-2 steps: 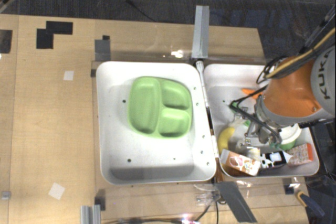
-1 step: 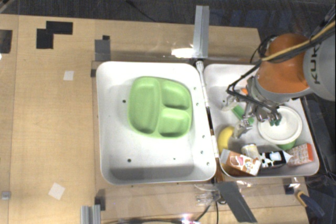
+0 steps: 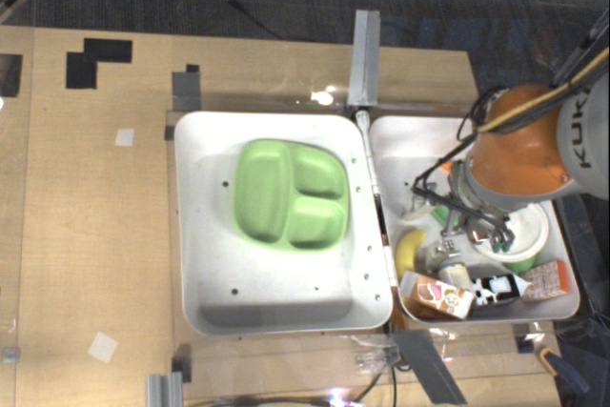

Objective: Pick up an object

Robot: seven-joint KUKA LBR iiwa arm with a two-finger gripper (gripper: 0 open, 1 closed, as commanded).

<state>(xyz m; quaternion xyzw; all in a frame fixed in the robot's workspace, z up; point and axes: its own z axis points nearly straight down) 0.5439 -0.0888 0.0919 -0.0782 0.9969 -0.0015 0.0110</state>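
My gripper point(image 3: 456, 241) reaches down into the right bin point(image 3: 419, 140), under the orange wrist band. It hangs over a cluster of objects: a yellow banana-like item point(image 3: 409, 252), a small orange and white carton point(image 3: 437, 295), a black and white item point(image 3: 496, 287) and a white bowl with green point(image 3: 522, 239). An orange packet point(image 3: 548, 281) lies at the bin's right front corner. The arm hides what lies straight under the gripper.
The left bin point(image 3: 205, 281) holds a green divided plate point(image 3: 290, 193). A grey metal post point(image 3: 363, 62) stands behind the seam between the bins. Cables run from the arm at upper right.
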